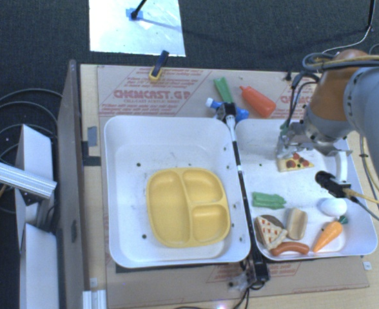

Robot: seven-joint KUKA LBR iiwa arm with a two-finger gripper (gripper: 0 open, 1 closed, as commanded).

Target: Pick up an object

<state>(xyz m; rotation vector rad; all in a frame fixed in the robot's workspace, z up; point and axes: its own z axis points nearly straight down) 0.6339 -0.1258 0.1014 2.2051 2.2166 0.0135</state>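
My gripper (288,148) hangs low over the back of the right bin (363,240), directly behind a small pizza slice (296,163). It looks close to or touching the slice's left end, and I cannot make out a grasp. Toward the front of this bin lie a green pea pod (268,200), a white egg (332,206), a carrot (327,235), a sandwich wedge (269,230), a bread piece (297,223) and a sausage (289,249).
The left bin (122,172) holds a yellow divided plate (188,206). Behind the bins on the cardboard lie a red-orange bottle (258,102), a green piece (223,90) and a yellow-and-blue tool (157,66). The arm's grey body fills the right bin's back right.
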